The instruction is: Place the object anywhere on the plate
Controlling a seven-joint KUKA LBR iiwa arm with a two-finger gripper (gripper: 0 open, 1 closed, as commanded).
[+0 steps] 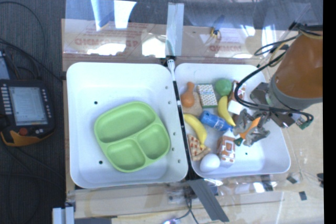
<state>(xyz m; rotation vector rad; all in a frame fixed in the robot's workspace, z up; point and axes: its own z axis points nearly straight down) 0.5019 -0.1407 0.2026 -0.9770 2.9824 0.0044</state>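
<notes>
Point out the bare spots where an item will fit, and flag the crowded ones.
The green plate has three bare compartments. Bare floor rings it in the left bin, widest along the far wall. In the right bin, the floor near the right wall is bare. Crowded: its left half, with bananas, blue bottle, egg and gripper.

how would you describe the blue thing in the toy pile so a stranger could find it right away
Look in the right-hand white bin, the one crowded with toy food, not the one holding the green plate. Near the middle of that pile, the blue bottle lies on its side between two yellow bananas. It is the only blue item there.
</notes>
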